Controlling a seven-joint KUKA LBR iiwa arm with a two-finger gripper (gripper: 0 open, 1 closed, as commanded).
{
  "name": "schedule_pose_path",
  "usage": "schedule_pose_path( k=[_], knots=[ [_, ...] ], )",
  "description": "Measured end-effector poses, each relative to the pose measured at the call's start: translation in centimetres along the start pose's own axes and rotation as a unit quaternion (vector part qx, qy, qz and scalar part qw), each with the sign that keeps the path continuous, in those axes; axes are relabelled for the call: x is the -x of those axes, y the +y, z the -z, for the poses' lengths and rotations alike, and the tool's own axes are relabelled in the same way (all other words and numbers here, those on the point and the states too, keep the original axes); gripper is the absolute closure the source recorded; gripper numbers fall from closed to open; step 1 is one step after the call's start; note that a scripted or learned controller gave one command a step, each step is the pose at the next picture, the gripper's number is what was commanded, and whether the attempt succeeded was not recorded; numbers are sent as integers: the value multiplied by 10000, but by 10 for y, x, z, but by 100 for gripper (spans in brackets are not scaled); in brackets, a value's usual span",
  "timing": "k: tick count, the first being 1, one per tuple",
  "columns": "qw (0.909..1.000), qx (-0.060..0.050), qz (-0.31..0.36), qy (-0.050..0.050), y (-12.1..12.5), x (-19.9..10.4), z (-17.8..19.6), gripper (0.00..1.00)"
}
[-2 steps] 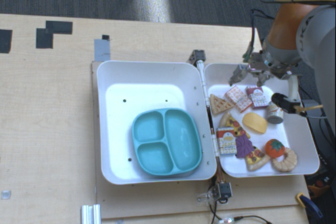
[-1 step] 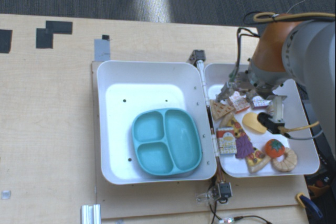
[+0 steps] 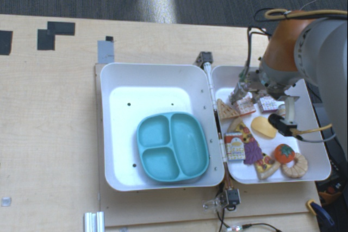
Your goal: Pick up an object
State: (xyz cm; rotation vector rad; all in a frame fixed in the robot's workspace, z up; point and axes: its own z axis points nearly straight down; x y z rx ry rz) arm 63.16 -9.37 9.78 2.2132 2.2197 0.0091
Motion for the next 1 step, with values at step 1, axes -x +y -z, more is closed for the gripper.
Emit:
schedule_pose_path(
  k=[1],
  knots=[
    [10000, -34, 8, 12, -73, -39, 88, 100]
  ],
)
